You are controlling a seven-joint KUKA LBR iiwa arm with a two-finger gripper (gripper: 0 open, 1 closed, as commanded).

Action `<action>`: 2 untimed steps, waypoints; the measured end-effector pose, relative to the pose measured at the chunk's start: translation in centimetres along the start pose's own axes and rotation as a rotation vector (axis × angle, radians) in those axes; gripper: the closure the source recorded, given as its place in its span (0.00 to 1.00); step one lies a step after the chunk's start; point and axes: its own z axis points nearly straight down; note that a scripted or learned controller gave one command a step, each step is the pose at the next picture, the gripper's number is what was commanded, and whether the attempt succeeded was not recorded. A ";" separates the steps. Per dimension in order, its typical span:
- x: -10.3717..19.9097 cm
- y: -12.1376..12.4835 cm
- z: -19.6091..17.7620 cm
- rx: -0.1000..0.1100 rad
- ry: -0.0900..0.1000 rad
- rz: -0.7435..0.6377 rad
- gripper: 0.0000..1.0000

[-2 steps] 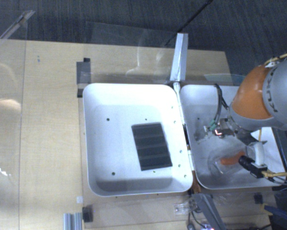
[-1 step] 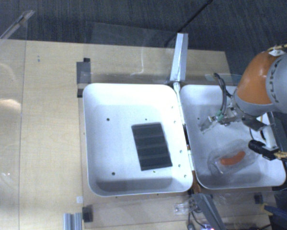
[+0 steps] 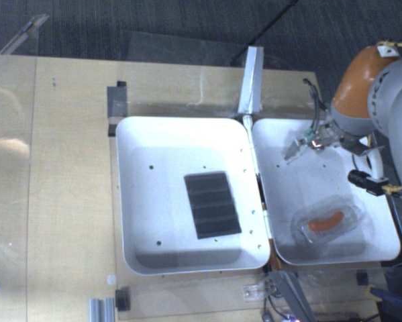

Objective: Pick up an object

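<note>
A dark ribbed rectangular pad lies flat in the middle of the left bin. In the right bin, near its front, sits a clear plastic shell with an orange piece inside. My gripper hangs over the back part of the right bin, above and behind the clear shell and well apart from it. I see nothing held in it. The grey arm with its orange band reaches in from the right.
A metal divider post rises at the back between the two bins. Black clamps sit at the left bin's corners. Cables and a black fitting hang off the wrist over the right bin's right side.
</note>
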 end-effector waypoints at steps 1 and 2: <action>0.1 0.4 -1.4 -0.008 -0.004 -0.010 1.00; -4.1 -1.3 -12.3 -0.001 -0.001 -0.154 1.00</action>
